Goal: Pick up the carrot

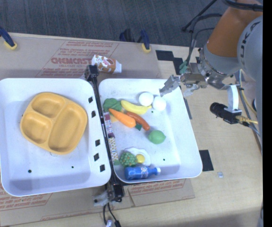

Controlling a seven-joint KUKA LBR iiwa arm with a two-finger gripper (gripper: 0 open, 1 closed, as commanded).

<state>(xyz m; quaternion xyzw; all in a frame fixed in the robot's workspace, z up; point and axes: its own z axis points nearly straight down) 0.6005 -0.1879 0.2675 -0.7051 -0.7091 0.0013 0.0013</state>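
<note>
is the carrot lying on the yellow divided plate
No, the carrot lies in the right bin beside the banana, while the yellow plate sits in the left bin.

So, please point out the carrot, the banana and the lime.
carrot (122,117), camera view, middle of its orange body.
banana (135,108), camera view, middle of its curve.
lime (157,136), camera view, its centre.

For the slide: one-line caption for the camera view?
End effector hovers at the right bin's far rim; carrot lies among toy food, untouched; yellow plate in left bin.
</note>
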